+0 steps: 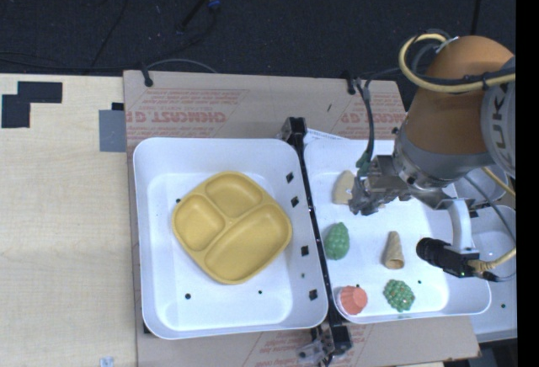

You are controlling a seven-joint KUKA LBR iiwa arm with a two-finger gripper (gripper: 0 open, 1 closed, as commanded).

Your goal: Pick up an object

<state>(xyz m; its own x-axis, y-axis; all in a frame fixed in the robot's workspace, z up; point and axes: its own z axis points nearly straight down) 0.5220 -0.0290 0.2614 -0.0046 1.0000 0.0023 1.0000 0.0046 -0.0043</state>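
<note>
1. My end effector (367, 195) hangs low over the right-hand shallow white bin (438, 306), near that bin's upper left part. From this slanted overhead view its dark tip is a blur of metal, and I cannot tell how it is set or whether anything is in it.

2. The nearest candidate is the pale cream rounded piece (343, 188), which lies just beside my tip on its left, close to the black divider (310, 222) between the two bins. It looks touching or nearly so; I cannot say which. Its long axis seems to run roughly up and down the picture, slightly tilted.

3. The other things in this bin lie below my tip in the view: a green knobbly lump (336, 241) down and a little left, a tan cone-shaped piece (393, 250) down and a little right with its narrow end pointing up the picture, an orange-red round piece (353, 300) and a green speckled ball (399, 295) near the bottom rim.

4. The left-hand white bin (160, 188) holds a yellow plastic divided plate (232, 226), well apart from me across the divider.

5. My judgement: the cream piece is the one in hand, and the move turns on that small leftward offset. I would need to sit squarely over it, closing across its short width, with the divider crowding the far side.
</note>
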